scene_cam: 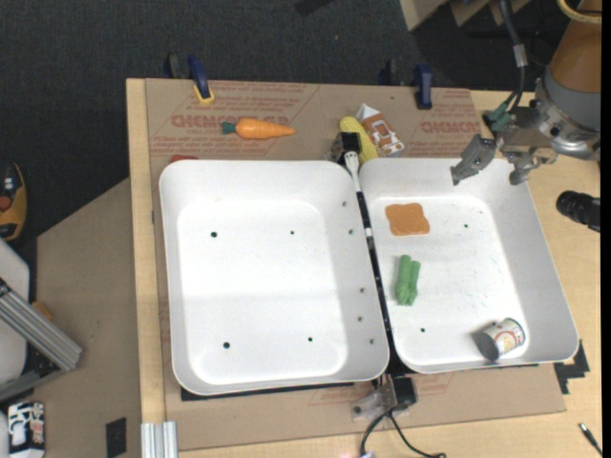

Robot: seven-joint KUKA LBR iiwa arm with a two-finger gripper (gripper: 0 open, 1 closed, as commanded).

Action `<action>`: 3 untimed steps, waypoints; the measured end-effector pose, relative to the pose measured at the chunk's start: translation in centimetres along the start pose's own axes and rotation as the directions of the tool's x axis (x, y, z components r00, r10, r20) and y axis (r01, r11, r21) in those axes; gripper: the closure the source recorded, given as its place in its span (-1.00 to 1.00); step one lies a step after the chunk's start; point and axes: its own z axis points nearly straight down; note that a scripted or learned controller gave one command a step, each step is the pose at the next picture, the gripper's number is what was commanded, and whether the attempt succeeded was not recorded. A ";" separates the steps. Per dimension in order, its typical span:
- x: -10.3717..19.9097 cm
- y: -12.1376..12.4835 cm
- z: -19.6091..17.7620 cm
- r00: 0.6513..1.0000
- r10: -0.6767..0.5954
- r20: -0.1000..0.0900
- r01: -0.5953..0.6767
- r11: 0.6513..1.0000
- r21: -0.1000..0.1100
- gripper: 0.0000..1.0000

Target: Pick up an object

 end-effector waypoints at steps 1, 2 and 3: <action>5.4 4.4 10.6 1.000 -0.005 -0.004 0.005 1.000 0.010 -1.00; 2.3 2.7 20.4 1.000 0.005 -0.001 -0.005 1.000 0.008 -1.00; 2.3 7.0 19.8 1.000 -0.002 0.002 0.002 1.000 -0.006 -1.00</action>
